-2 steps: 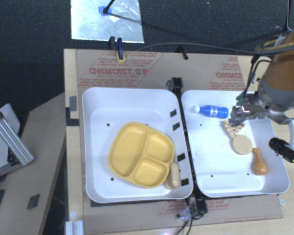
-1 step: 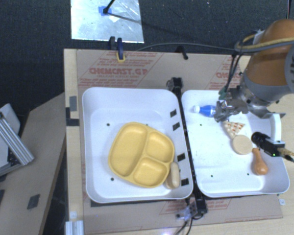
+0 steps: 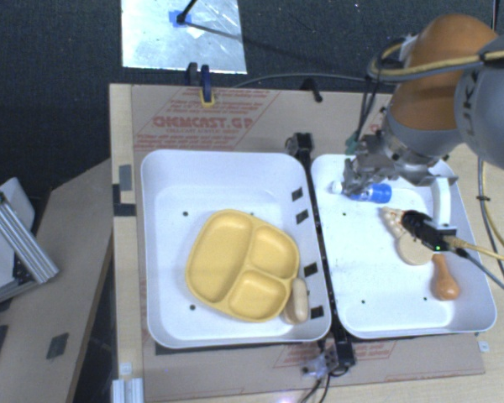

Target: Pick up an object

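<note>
My gripper (image 3: 359, 177) hangs low over the far left part of the right bin (image 3: 378, 309). A small blue object (image 3: 377, 194) with a white end lies on the bin floor right under and beside it, partly covered by the gripper. Whether they touch cannot be made out. A wooden utensil (image 3: 430, 267) with a pale head and an orange-brown handle lies to the right in the same bin. In the left bin (image 3: 164, 225) rests a yellow divided plate (image 3: 239, 263), with a small beige oblong piece (image 3: 298, 300) at its lower right edge.
A white curved piece (image 3: 441, 198) lies by the right bin's far right wall. A black divider with clips (image 3: 315, 242) runs between the bins. A blue clamp (image 3: 205, 82) sits on the bench's far edge.
</note>
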You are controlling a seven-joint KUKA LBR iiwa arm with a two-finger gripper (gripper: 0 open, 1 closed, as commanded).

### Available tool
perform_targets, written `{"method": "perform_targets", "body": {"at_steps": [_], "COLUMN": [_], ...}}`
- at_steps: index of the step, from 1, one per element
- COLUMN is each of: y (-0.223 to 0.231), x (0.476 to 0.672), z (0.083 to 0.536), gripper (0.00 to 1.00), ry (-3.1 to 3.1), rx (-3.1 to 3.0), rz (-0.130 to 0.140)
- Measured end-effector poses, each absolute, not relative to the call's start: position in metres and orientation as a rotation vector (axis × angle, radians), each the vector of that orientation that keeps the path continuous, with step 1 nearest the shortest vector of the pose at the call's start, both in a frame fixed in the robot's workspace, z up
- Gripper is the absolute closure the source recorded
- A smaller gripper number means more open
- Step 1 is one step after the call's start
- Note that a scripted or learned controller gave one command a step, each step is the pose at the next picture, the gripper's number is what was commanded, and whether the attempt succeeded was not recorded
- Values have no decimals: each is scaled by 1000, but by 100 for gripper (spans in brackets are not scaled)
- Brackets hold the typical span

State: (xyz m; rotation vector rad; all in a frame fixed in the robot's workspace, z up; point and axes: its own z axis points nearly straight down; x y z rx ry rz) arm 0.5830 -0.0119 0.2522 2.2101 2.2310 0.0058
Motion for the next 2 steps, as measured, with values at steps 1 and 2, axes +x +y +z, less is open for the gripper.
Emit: {"method": "perform_targets", "body": {"at_steps": [1, 2], "y": [37, 79], "x": [600, 630], "z": [251, 230], "gripper": [100, 100], "ry": [2230, 2230], "rx": [2210, 2212], "rz": [5, 4]}}
